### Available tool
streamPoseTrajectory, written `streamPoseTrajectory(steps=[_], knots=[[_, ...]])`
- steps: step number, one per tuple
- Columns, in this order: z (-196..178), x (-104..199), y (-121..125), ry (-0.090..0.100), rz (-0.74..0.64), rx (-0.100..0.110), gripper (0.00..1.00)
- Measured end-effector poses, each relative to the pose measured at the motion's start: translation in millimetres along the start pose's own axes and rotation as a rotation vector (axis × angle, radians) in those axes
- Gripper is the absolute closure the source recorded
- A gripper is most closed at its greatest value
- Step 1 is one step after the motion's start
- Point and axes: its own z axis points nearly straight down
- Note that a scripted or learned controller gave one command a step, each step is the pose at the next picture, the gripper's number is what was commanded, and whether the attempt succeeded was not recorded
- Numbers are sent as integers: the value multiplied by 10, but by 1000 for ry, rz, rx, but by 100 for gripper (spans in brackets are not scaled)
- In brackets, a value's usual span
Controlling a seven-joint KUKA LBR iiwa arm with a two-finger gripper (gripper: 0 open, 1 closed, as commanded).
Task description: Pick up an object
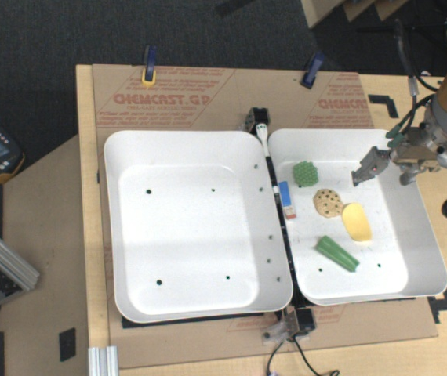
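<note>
The yellow object point(356, 222) lies in the right bin point(419, 249), just right of the cookie point(328, 203), and the gripper point(386, 168), its fingers spread apart and holding nothing, hangs above-right of it, so I judge the approach step, needing a descent.

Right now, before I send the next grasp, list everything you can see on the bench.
Bins: 2, white, side by side; left bin, right bin.
Knobbly block: 1, green, upper left of the right bin.
Small blue piece: 1, blue and white, against the right bin's left wall.
Cookie: 1, tan with dark specks, middle of the right bin.
Yellow lump: 1, yellow, right of the cookie.
Green bar: 1, green, lower middle of the right bin.
Clamps: 2, blue, bench's far edge.
Gripper: 1, grey, open, above the right bin's upper right.
</note>
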Motion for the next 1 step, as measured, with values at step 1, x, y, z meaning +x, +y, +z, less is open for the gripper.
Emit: streamPoseTrajectory(steps=[1], knots=[[1339,-266,-604,4,5,14,0]])
